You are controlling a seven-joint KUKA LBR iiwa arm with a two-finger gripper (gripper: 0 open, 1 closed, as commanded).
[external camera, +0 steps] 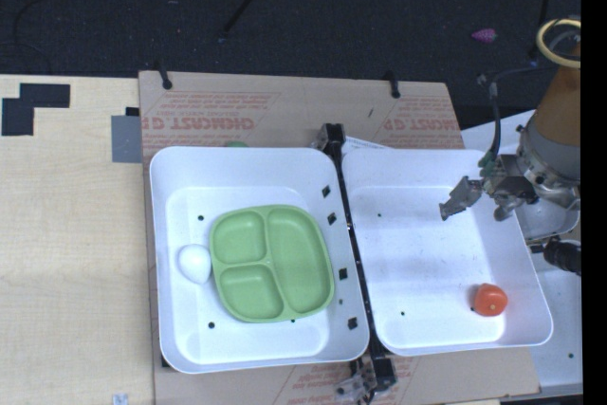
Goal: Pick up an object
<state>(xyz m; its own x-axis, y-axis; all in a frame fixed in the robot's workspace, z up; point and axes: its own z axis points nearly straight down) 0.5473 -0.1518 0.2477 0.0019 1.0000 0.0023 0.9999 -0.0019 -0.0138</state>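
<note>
A small orange-red object [489,300] lies near the front right corner of the right bin [417,337]. In the left bin [180,185] rests a green three-compartment plate [270,261], with a white egg-shaped object [194,263] touching its left edge. My gripper [481,203] hangs over the right side of the right bin, well behind the orange-red object. It is open, with nothing between its spread fingers [459,200].
A black divider with clips [346,242] runs between the two bins. Both bins sit on a cardboard sheet [285,114]. The arm's grey body and orange band [560,119] stand at the right edge, with cables beside them.
</note>
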